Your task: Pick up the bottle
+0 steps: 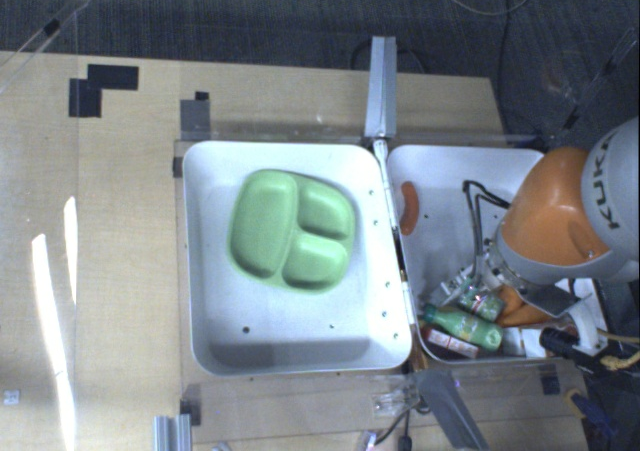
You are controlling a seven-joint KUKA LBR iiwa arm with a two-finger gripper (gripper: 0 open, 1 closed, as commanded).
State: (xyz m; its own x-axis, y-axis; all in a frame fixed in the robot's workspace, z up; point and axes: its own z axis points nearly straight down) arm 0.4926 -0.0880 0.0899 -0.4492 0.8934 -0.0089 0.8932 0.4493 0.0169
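A green bottle (462, 326) lies on its side at the front of the right bin (440, 174), among clutter. It looks light, stiff and slick, best gripped across its middle. Its label is too small to read. The gripper (478, 289) hovers just above; its opening cannot be told.

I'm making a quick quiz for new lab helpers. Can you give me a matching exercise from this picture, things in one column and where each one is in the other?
Things:
1. green plate
2. green bottle
3. orange sausage
4. claw

Places:
A. lying along the right bin's front wall
B. in the middle of the left bin
C. low over the clutter in the right bin, just above the bottle
D. in the right bin beside the wall dividing the bins, toward the back

Pairs: 1-B, 2-A, 3-D, 4-C
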